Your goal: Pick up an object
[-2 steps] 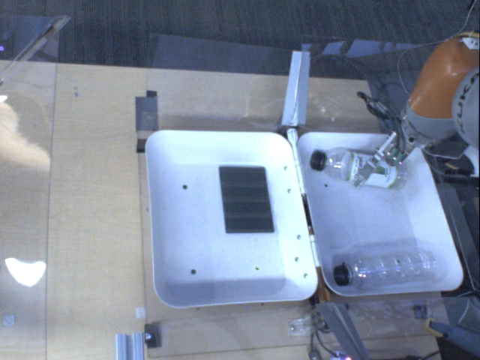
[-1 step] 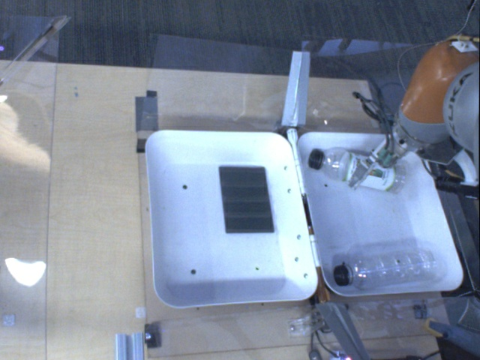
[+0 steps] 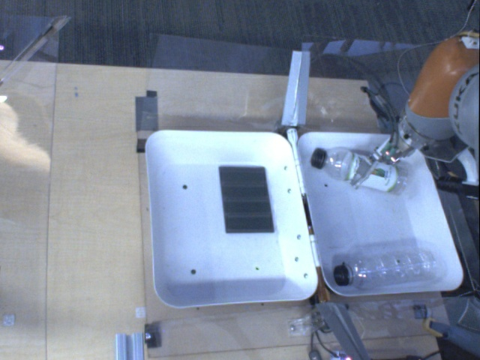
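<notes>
In the camera view, looking down on the bench:
Arm: the grey arm [image 3: 450, 88] with its orange band comes in from the right, and the edge of the picture cuts most of it off.
Gripper: the gripper [image 3: 375, 172] is down in the right bin, at the small bottle. Its thin fingers [image 3: 366, 175] stand a little apart, one on each side of the bottle's middle. It is hard to see if they really squeeze the bottle.
Small bottle: the small clear bottle [image 3: 345, 162] has a black cap and a green and white label. It lies on its side near the top of the right bin, cap pointing left. The gripper hides part of it.
Right bin: the right white bin [image 3: 375, 223] also has a big clear bottle [image 3: 386, 267]. That one lies on its side along the bottom wall, black cap pointing left. It is see-through and hard to make out against the white.
Left bin: the left white bin [image 3: 180, 216] has one flat dark block [image 3: 245, 199] lying in its middle.
Bench: the wooden bench [image 3: 75, 201] lies around both bins, which sit touching side by side.
</notes>
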